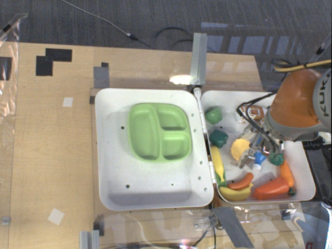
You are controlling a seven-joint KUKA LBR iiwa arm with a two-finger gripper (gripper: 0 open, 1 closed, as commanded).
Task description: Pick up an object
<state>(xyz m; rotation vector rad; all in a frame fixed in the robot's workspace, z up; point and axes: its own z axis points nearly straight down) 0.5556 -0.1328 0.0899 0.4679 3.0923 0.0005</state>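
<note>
Toys crowd the right bin (310,183), and we take that bin as our landmark. Along its near edge we see a yellow banana (234,192), a red chilli (241,181) resting on it, and an orange-red pepper (271,189) toward the near right corner. Against the bin's left wall lies a slim yellow corn cob (217,163). Just farther in, near the bin's middle, the gripper (252,157) hangs low beside a yellow lemon (239,149), which sits just to its left; we cannot tell how its fingers stand, and nothing shows between them. An orange carrot (285,172) lies to the gripper's right. Farther still sit two green pieces, one dark (218,137), one lighter (213,115). Left of the right bin, the other bin (111,139) holds a green divided plate (159,132).
</note>
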